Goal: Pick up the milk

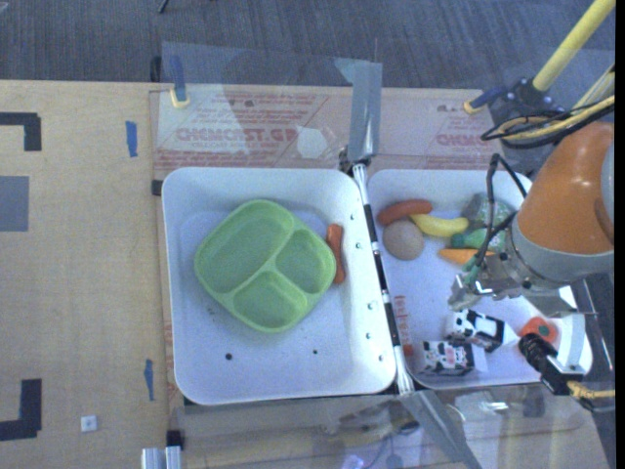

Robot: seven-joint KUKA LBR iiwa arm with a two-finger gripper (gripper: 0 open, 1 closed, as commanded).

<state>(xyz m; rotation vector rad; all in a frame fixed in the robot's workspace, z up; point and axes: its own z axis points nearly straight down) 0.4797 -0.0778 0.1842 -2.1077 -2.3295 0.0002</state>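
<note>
Cardboard sheeting is covering the bench, with two shallow white bins lying side by side on it. Nearest the camera, at the 6 o'clock edge of the right bin [430,301], the milk carton [447,358], patterned black and white, is lying flat on the bin floor, its long axis running roughly 3 o'clock to 9 o'clock; which end is the top cannot be told. A second black-and-white item [480,327] is resting just beyond it toward 1 o'clock. The gripper [467,291] is hanging above that spot, near the milk but apart from it; whether its jaws are released or clenched cannot be told, and nothing is showing between them. Judged from this, the pick is not yet made: descent, closing and lifting are all outstanding. Farther back, a potato [402,241], a sausage [404,209] and a banana [439,226] are sitting toward 12 o'clock. In the left bin [195,360], a green divided plate [264,265] is lying with a carrot [336,252] at its 3 o'clock side.
</note>
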